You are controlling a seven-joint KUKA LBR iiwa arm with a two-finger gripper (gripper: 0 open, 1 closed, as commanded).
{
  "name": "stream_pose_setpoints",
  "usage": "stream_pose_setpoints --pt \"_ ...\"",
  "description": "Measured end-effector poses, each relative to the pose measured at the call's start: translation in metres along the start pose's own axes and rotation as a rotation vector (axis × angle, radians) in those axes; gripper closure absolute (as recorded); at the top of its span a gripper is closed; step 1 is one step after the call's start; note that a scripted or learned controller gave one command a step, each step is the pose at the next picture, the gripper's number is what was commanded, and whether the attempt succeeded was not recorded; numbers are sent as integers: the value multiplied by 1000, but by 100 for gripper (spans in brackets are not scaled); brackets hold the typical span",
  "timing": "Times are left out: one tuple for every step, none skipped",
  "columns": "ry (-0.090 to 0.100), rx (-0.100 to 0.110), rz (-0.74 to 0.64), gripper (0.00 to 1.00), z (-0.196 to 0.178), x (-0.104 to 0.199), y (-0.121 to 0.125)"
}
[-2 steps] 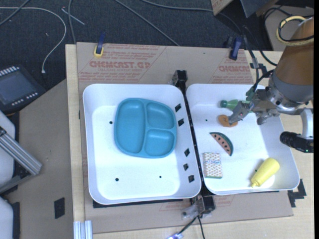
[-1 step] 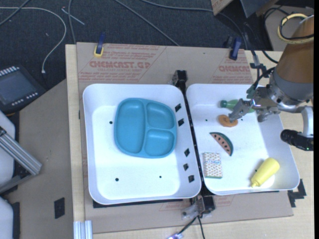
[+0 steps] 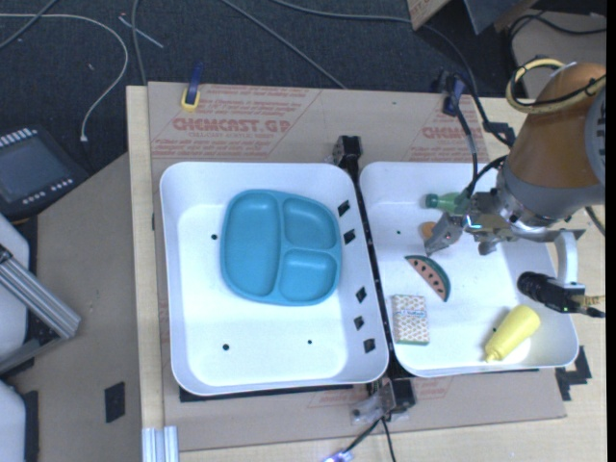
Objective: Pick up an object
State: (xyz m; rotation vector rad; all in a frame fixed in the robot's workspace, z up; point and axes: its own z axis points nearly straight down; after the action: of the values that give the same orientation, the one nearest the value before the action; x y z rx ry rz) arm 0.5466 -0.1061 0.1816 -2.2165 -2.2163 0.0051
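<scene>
Several objects lie in the right bin (image 3: 539, 359). A watermelon slice (image 3: 430, 277) is near its middle, a small patterned box (image 3: 411, 318) sits toward the front left, and a yellow bottle (image 3: 510, 333) lies at the front right. Farther back are a green object (image 3: 441, 201) and a small orange piece (image 3: 426, 230). My gripper (image 3: 466, 240) hangs over the back of this bin, just right of the orange piece and above the watermelon slice. It is open, and nothing sits between its fingers.
The left bin (image 3: 192, 335) holds a blue divided plate (image 3: 279, 246). A black divider with clips (image 3: 356, 258) runs between the two bins. Cables lie on the dark floor beyond the bench.
</scene>
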Motion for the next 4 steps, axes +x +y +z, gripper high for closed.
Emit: stream_pose_setpoints --pt "-1 -2 0 0 43 -3 1" --pt "0 0 0 0 96 -3 0" --pt "0 -7 1 100 82 -3 2" --pt "-3 -13 -1 100 17 -3 3"
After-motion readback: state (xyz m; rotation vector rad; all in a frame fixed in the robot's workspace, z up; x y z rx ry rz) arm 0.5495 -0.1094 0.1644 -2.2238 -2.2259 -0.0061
